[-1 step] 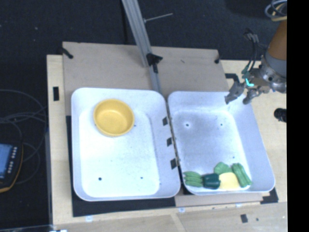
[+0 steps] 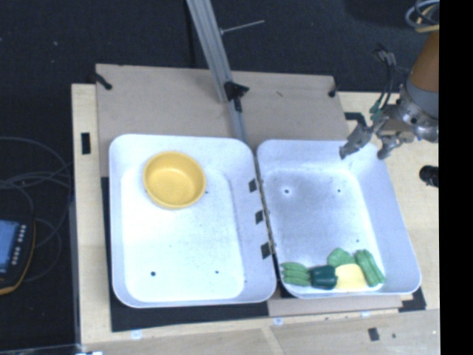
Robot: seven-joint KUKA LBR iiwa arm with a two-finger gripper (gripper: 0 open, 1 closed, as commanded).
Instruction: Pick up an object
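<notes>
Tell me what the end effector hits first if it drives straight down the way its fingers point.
Most likely the bare floor of the right bin near its far right corner. The end effector hangs above it, though depth is unclear.

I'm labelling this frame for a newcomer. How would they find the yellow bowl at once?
Start at the left white bin. In its far-left corner sits the yellow bowl, round, open side up. It stands alone there, whereas the other small items cluster in the right bin.
</notes>
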